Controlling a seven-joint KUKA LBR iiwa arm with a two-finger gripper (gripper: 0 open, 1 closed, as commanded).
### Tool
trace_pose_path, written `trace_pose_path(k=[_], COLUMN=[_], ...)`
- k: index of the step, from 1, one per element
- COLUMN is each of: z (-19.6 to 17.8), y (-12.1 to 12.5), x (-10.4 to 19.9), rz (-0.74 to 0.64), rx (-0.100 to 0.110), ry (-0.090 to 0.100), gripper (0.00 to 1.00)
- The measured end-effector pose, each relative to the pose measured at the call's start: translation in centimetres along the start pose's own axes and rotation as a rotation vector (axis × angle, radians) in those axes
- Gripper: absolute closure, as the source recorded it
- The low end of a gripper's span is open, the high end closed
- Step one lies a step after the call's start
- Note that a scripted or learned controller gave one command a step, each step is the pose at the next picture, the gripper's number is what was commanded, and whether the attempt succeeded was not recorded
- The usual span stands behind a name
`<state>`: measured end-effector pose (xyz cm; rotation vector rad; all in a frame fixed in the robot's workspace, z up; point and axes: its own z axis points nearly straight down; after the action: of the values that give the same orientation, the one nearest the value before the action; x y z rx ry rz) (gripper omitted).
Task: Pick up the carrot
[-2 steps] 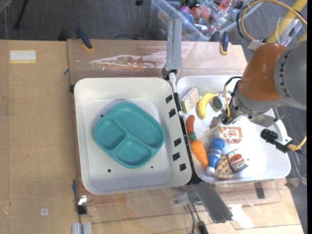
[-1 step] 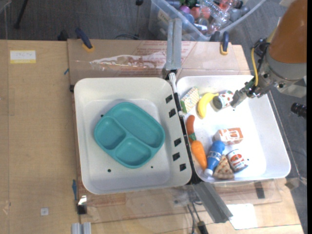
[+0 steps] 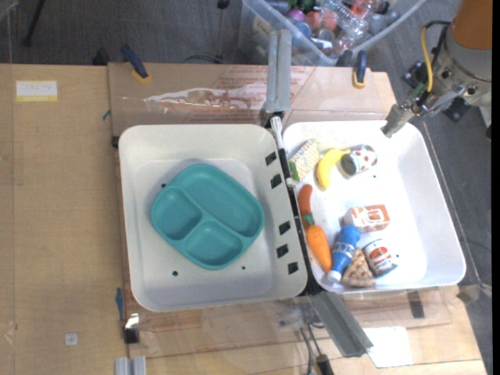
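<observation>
The arm (image 3: pixel 476 22) is cut off at the right edge; its hand (image 3: pixel 394 120) is too small to read the fingers.

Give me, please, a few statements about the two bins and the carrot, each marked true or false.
1. The carrot lies in the right bin, near its left wall. True.
2. The teal plate sits in the same bin as the carrot. False: it is in the left bin.
3. The gripper hovers at the right bin's far edge, away from the carrot. True.
4. The banana lies on the teal plate. False: it lies in the right bin, beyond the carrot.
5. A blue bottle lies just right of the carrot. True.
</observation>
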<state>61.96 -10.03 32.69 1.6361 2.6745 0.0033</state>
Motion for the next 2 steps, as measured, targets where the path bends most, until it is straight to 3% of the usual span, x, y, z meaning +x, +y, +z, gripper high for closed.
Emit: trace_pose_path(k=[1,2], z=[-8.8,-6.5], y=[0.5,-0.3], x=[4.3,12.5], rz=[-0.004,-0.340], rx=[-0.001,0.003], ry=[0.000,0.004], gripper=[1.00,1.00])
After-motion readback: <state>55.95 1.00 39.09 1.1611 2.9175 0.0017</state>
